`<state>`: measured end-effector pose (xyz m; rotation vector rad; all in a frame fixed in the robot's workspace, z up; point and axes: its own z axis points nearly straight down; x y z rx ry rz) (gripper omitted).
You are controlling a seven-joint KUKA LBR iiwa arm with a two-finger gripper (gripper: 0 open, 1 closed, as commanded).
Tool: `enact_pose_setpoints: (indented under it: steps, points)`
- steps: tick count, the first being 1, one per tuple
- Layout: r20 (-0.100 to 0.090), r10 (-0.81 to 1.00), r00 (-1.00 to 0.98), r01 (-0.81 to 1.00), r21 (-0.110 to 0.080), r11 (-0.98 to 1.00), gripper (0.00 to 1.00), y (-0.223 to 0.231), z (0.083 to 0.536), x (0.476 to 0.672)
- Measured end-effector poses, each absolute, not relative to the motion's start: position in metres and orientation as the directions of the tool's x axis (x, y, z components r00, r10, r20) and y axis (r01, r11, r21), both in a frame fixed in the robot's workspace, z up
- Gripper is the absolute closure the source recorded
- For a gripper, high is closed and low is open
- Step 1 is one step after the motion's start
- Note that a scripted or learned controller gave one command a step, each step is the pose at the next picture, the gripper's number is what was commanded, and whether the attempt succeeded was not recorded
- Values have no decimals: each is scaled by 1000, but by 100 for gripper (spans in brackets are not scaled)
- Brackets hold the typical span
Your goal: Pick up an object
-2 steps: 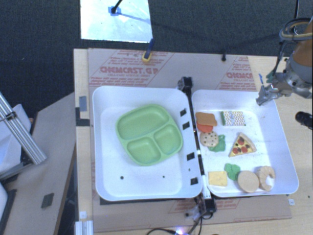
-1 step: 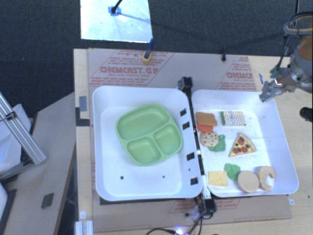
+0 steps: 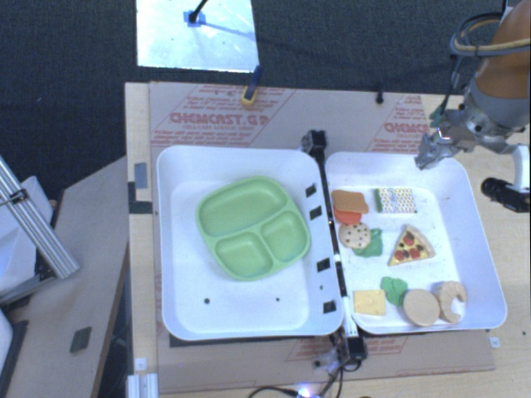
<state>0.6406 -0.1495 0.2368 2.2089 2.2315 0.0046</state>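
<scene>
- My fingers (image 3: 427,157): can't tell if spread or closed; nothing visible between them, hovering over right bin's (image 3: 474,222) far edge.
- Near row in right bin: cheese (image 3: 370,303), lettuce (image 3: 395,288), round slice (image 3: 421,307), pretzel (image 3: 453,299).
- Middle: cookie (image 3: 355,236), pizza (image 3: 411,246).
- Far row: sandwich (image 3: 349,205), patterned block (image 3: 396,200), near my gripper but apart.
- Left bin (image 3: 182,305): green tray (image 3: 252,227).

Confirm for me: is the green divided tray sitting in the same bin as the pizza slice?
No. The green tray lies in the left bin, while the pizza slice lies in the right bin.
</scene>
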Motion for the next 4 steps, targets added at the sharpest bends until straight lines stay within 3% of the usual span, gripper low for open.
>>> enact_pose_setpoints:
  steps: [1,2,3,4]
  points:
    - [2,1000,-10,1000,1,10,100,-92,230,631]
    - [0,1000,-8,1000,2,8,100,-61,216,646]
    - [0,1000,-1,1000,4,1,100,-70,233,644]
    - [0,1000,0,1000,1,0,100,-68,216,634]
